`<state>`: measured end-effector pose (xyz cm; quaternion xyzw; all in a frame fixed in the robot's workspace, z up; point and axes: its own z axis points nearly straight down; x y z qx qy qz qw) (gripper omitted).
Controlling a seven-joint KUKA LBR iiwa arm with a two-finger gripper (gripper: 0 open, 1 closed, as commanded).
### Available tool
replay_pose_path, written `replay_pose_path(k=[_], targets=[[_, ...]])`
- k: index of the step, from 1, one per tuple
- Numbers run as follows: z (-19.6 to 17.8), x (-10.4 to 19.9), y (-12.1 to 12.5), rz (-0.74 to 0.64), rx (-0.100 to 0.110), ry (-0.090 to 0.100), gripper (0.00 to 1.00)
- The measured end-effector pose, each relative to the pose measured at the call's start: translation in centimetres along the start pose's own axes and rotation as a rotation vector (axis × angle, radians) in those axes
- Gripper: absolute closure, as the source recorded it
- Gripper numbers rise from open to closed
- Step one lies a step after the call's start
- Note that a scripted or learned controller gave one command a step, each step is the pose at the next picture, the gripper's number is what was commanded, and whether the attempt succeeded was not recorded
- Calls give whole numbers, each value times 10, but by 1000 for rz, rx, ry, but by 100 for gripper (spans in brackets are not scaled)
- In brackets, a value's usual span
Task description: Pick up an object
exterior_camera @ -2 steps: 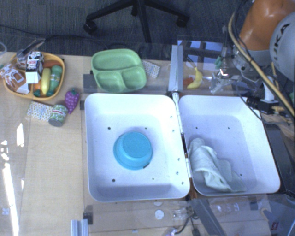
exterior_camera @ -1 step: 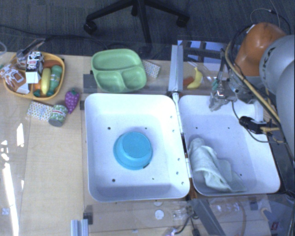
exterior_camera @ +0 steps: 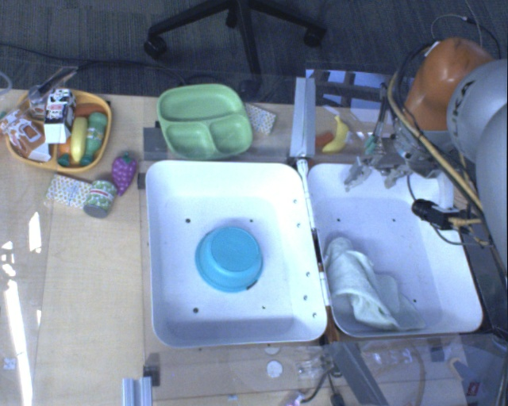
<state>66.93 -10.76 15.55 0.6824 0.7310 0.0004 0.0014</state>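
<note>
Gripper fingers hang above the far edge of the right bin, splayed partly open with nothing between them, and the grey arm with its orange band rises behind them at the right of the view. Nearest the camera in that right bin, a crumpled white cloth lies in the near left corner, close against the wall shared with the neighbouring bin and well apart from the fingers. Black cables trail across the right rim of the same bin. Beside it, the left bin holds a blue bowl, set upside down a little nearer than the middle of its floor, clear of every wall. Farther back on the wooden bench, left of the bins, a small tin and a purple toy grape bunch lie close together next to a patterned packet. Beyond the left bin sits a green divided plate, just past its far rim. A yellow basket full of toy food stands at the far left corner. Past the right bin, a toy banana lies against a clear panel, just left of the fingers. Farthest off, black chair legs spread over the dark carpet.
</note>
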Motion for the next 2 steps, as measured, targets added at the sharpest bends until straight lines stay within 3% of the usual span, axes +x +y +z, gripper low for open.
replay_pose_path(k=[1, 2], targets=[[-11, 1, 2, -5, -5, -1, 100], [-126, 56, 5, -90, -4, 0, 100]])
